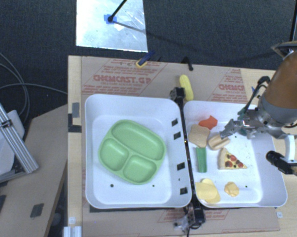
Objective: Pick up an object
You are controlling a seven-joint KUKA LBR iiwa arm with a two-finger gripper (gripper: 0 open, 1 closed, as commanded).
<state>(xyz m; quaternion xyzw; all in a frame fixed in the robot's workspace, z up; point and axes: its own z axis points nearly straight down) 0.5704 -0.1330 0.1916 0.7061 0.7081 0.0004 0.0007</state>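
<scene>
End effector (pixel 229 131) just above tan bread roll (pixel 218 141), perhaps touching it; grip state unclear.

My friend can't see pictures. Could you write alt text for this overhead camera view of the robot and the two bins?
A grey robot arm's gripper reaches from the right into the right bin, just above a tan bread-like piece among toy foods, including a pizza slice and a green stick. The left bin holds a green divided plate.
</scene>
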